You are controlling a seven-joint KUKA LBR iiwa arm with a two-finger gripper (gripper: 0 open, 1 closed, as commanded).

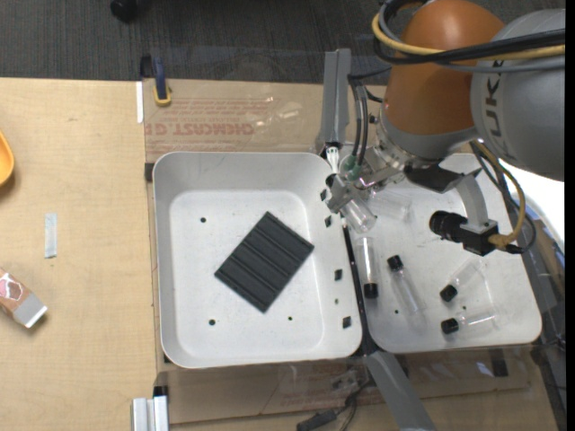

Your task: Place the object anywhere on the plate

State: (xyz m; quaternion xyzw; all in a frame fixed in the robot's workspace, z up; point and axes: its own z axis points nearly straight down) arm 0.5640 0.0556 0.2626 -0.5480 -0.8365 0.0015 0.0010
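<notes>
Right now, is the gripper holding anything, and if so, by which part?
Cannot be told. The gripper sits low over the dividing wall between the bins, by clear tubes; no grasp is visible.

There are two white bins: the left bin [171, 268] and the right bin [517, 317]. One dark ridged plate [264, 261] lies in the left bin. About four clear tubes [402, 287] with black caps lie in the right bin.

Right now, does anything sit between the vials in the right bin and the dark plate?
Only the bins' adjoining rims. The plate lies in the left bin; the vials lie in the right bin.
</notes>
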